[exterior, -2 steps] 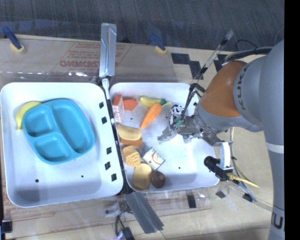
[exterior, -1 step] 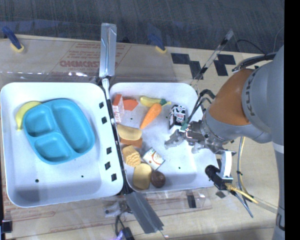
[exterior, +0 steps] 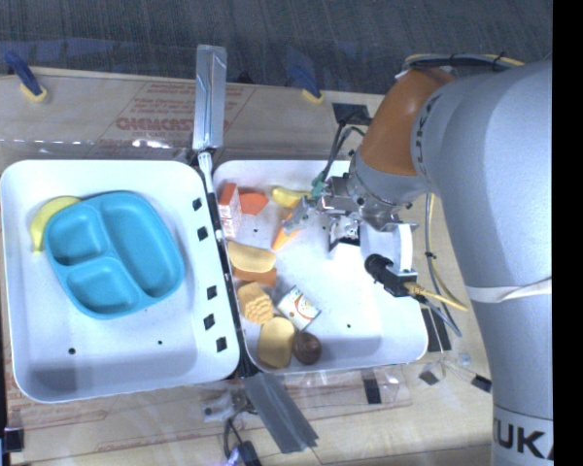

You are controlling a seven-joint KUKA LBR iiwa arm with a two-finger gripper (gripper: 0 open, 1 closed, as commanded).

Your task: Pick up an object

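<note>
My gripper [exterior: 343, 229] hangs over the middle of the right bin [exterior: 389, 343], below the arm's orange band. Toy foods lie along that bin's left side. An orange carrot [exterior: 290, 229] lies just left of the gripper, and a small yellow piece [exterior: 289, 197] sits above it. Further left are a red-orange block [exterior: 252, 202] and a tan bread slice [exterior: 251, 257]. Toward the front lie a yellow crinkled piece [exterior: 257, 305], a small white carton [exterior: 298, 307], a tan potato-like lump [exterior: 276, 343] and a dark brown ball [exterior: 308, 348]. Nothing shows in the gripper's grasp.
The left bin [exterior: 39, 357] holds a blue divided plate [exterior: 117, 250] with a yellow banana [exterior: 47, 217] tucked at its far-left edge. A grey divider [exterior: 210, 105] rises between the bins. The arm's grey body [exterior: 496, 192] covers the right bin's right side.
</note>
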